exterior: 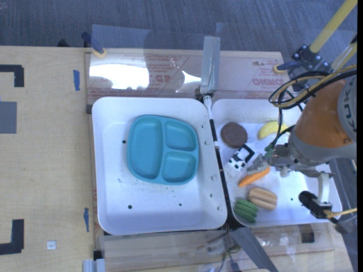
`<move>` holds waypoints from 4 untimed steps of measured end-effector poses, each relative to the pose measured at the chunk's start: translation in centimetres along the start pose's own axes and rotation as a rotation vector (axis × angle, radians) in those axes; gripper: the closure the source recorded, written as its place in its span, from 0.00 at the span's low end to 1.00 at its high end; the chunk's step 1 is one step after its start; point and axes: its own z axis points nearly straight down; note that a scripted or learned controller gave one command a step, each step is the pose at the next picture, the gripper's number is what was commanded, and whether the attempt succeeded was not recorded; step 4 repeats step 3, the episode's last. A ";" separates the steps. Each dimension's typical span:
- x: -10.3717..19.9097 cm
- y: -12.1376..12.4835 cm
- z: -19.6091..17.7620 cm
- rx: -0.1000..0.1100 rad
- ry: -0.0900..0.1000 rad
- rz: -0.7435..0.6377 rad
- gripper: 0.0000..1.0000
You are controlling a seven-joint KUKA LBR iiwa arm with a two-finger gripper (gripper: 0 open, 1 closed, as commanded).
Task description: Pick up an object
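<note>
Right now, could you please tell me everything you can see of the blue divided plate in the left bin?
The light blue divided plastic plate is a rounded square with a raised rim and three recesses: one long compartment on its left side and two smaller ones on its right. It looks smooth and matte, and nothing lies in it. It lies flat, right side up, slightly turned, near the middle of the left shallow white bin, resting on the bin's floor, untouched by anything else.

Floor (170,4): blue-grey carpet along the top. Tabletop (45,152): pale plywood, marked with black corner brackets (14,75) and blue tape strips (76,79). Clear plastic sheet (147,67) behind the bins, catching bright glare.
</note>
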 end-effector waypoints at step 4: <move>10.1 3.5 -7.5 0.001 0.003 -0.175 1.00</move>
